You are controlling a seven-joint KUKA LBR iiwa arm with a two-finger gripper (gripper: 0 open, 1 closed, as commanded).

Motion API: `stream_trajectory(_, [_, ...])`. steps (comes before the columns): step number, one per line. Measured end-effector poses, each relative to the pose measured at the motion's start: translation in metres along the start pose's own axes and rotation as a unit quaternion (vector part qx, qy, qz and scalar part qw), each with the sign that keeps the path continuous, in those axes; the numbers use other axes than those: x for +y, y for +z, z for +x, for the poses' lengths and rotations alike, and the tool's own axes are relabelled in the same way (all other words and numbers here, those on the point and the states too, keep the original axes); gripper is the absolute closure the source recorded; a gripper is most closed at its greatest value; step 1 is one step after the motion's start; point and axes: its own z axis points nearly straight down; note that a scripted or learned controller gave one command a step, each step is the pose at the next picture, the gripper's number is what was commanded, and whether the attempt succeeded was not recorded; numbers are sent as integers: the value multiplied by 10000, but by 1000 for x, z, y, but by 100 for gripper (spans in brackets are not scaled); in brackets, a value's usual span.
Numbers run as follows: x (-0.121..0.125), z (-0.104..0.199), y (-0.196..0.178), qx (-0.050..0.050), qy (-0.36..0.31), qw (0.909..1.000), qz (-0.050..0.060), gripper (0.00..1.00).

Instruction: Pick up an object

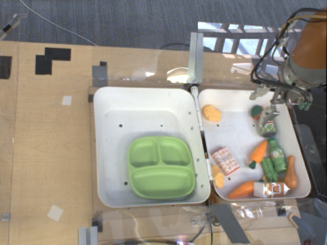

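Note:
The right bin [232, 131] holds the loose items. My gripper [269, 117] hangs over its back right part, right above a small green and grey item [268, 129]. Whether it touches that item is unclear. A small red and green piece [255, 111] lies just left of the gripper. Nearer the front lie an orange carrot [258, 153], a green bottle [277, 157] and a dark green pickle [269, 169]. A yellow piece [211, 113] sits at the back left. A pink box [225, 160] lies left of centre.
Along the right bin's front edge lie a second carrot [241, 189], a white bottle [271, 189] and a brown-orange piece [290, 172]. The left bin [112, 116] holds a green divided plate [161, 166]. A ridge [200, 131] separates the bins.

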Motion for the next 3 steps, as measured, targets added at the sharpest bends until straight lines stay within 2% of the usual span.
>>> stream_trajectory(1, [-36, 56, 109, -7, -42, 10000, 4, 0])
stream_trajectory(2, [-40, 105, 114, -28, -17, 10000, 11, 0])
stream_trajectory(3, [-24, 76, 115, -23, -485, 9988, 11, 0])
